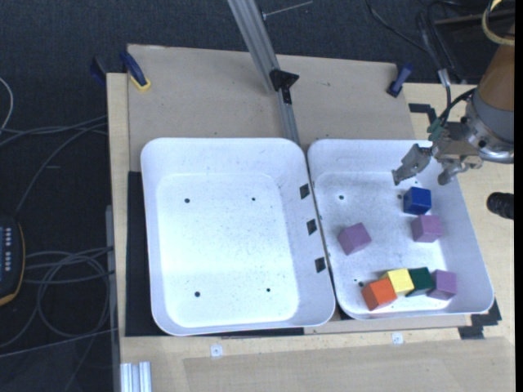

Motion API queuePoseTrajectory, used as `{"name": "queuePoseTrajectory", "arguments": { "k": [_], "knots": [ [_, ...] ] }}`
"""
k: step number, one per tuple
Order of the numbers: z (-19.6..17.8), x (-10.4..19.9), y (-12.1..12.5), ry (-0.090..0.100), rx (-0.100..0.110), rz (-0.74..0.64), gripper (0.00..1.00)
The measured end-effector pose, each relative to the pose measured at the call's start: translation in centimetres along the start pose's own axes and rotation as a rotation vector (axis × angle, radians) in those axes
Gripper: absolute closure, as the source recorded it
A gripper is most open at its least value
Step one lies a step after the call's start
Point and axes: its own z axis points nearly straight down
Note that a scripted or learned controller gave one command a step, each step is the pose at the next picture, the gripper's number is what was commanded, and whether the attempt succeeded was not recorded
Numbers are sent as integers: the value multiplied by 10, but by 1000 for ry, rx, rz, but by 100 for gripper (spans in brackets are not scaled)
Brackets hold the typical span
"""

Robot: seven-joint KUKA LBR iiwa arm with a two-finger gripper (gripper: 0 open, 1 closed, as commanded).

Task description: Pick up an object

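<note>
The arm [497,96] was grey with an orange band, ending in a metallic gripper [428,170] with two grey fingers [408,168].

White bins [163,243]; purple, blue, orange, yellow, green blocks [354,238].

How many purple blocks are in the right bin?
3: one purple block mid-bin, one below the blue block, one at the front row's right end. None seems hidden.
</note>
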Motion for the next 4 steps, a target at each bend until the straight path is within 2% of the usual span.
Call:
{"name": "queuePoseTrajectory", "arguments": {
  "k": [1,3,4],
  "knots": [
    [0,0,0,0,-1,1,0],
    [91,-6,-6,1,5,1,0],
    [153,-11,-11,1,7,2,0]
  ]
}}
